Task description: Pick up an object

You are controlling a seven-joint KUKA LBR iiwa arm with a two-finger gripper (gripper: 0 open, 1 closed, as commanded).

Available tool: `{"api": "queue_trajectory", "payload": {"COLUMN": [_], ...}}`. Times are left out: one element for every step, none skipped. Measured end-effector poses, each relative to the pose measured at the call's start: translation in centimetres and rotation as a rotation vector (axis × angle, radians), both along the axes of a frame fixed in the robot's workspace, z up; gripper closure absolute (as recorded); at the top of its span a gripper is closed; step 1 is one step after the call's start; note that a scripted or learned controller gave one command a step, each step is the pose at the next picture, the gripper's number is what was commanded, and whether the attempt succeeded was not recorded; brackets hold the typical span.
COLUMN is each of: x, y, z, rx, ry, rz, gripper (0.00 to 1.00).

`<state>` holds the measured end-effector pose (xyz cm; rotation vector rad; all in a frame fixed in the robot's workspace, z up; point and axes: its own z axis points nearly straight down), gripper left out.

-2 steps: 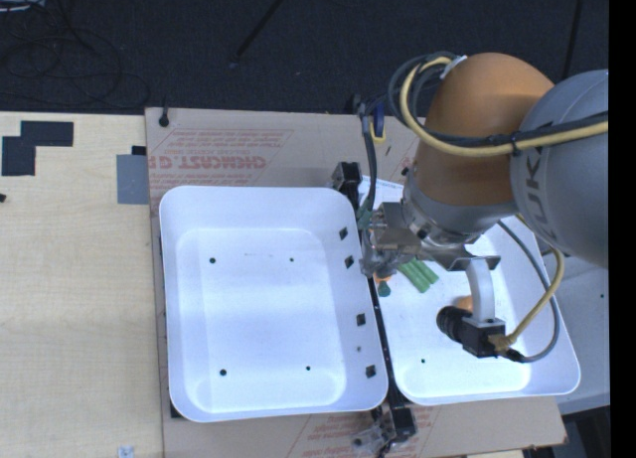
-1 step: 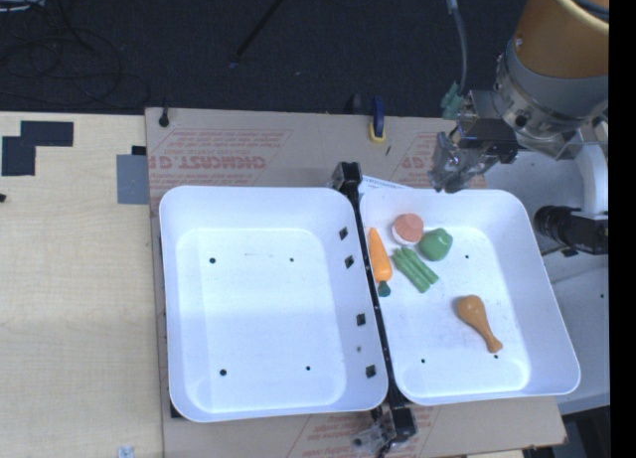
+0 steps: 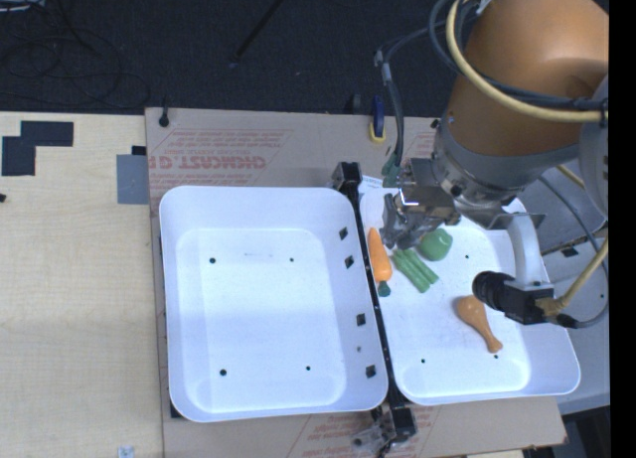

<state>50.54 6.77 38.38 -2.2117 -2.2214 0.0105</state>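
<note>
My gripper [image 3: 402,229] hangs low over the upper left part of the right bin [image 3: 497,372]. Just under and beside it lie a ridged green piece [image 3: 414,271] and a round green piece [image 3: 435,242]. An orange carrot [image 3: 379,255] lies along the bin's left wall, a little left of the gripper. A tan drumstick-shaped toy [image 3: 477,321] rests further right, near the middle of the bin. A small dark green bit [image 3: 384,290] sits below the carrot. Nothing can be seen between the fingers.
The left bin [image 3: 189,347] stands beside the right one, parted by a black clamp strip [image 3: 360,277]. Both rest on a cardboard sheet [image 3: 219,153] on the pale bench. The arm's large orange-brown body [image 3: 532,49] looms over the right bin's upper part.
</note>
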Motion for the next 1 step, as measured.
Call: {"api": "queue_trajectory", "payload": {"x": [4.08], "y": [-3.43], "z": [8.14], "rx": [-0.002], "ry": [-0.017], "rz": [-0.006], "gripper": [1.00]}}
